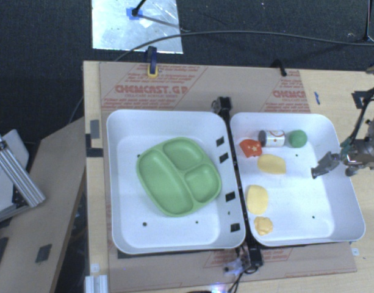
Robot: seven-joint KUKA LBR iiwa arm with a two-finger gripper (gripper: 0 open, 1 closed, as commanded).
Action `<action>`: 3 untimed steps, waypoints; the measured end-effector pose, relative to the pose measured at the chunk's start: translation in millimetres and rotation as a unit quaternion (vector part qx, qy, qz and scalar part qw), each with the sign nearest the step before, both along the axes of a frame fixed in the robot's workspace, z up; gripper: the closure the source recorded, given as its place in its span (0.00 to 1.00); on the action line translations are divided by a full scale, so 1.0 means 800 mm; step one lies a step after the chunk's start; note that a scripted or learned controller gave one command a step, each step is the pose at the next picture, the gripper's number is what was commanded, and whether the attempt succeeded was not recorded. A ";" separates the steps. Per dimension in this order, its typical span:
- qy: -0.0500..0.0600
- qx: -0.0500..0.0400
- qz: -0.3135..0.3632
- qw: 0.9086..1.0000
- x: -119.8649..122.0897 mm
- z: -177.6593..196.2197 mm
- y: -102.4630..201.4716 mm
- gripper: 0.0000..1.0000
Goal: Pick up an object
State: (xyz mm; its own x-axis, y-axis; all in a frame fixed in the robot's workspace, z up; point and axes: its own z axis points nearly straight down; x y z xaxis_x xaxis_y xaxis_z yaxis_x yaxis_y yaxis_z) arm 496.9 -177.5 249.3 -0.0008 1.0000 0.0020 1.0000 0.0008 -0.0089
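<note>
The right bin (342, 221) holds several small objects. A red piece (250, 148), a small silver can (273, 138) and a green ball (298, 138) lie near its far edge. A yellow lump (272, 163) sits just in front of them. Closer to me lie a pale yellow piece (257, 198) and a small orange-yellow piece (263, 225). My gripper (327, 165) hangs over the right side of this bin, to the right of the yellow lump and apart from every object. I see nothing held in it.
A green divided plate (177, 176) lies in the left bin (122, 224). Black clips line the wall between the bins (232, 182). Cardboard (174, 87) lies under both bins. A cable runs across the dark floor behind.
</note>
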 end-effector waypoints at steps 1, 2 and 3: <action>-0.005 -0.001 0.002 1.000 0.003 0.007 0.000 0.00; -0.003 0.000 0.001 1.000 0.009 -0.064 0.012 0.00; -0.003 0.000 0.000 1.000 0.006 -0.142 0.015 0.00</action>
State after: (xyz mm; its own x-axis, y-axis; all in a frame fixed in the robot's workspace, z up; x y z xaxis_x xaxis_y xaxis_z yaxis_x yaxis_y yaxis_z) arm 501.7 -165.2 135.6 -0.0010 1.0000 0.0014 1.0000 0.0010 -0.0029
